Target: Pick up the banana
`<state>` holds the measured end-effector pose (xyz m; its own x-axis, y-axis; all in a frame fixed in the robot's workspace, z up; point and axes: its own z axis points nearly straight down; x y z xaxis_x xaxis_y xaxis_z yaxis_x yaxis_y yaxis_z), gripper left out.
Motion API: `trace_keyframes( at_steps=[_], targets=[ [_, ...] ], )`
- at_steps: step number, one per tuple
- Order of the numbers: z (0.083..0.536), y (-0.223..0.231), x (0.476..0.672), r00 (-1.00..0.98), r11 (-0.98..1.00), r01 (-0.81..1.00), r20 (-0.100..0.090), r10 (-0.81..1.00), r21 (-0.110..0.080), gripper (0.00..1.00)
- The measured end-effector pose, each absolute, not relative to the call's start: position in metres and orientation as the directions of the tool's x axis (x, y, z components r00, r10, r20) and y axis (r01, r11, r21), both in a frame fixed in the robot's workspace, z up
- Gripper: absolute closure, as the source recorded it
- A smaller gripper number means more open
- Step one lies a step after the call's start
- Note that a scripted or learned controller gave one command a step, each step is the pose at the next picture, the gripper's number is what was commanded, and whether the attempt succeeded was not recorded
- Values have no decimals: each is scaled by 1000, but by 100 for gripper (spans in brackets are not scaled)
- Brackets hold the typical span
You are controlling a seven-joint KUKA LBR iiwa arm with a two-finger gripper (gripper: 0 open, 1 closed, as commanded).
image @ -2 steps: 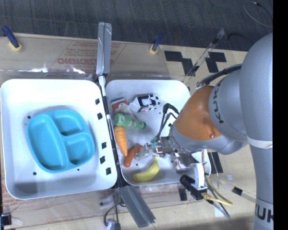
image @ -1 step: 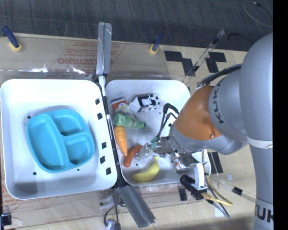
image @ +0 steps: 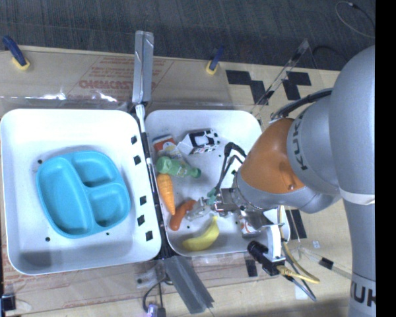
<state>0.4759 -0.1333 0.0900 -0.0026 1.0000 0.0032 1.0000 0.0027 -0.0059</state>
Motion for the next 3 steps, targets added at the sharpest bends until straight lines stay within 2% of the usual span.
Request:
trace_keyframes(
  at_steps=[1, 2, 3],
  targets=[
    [90, -116, 517, 130, -130, 992, 1, 992, -5, 0],
    [90, -134, 476, -73, 73, 997, 3, 997, -5, 0],
    [90, -155, 476, -77, 77, 997, 2, 997, -2, 0]
  ],
)
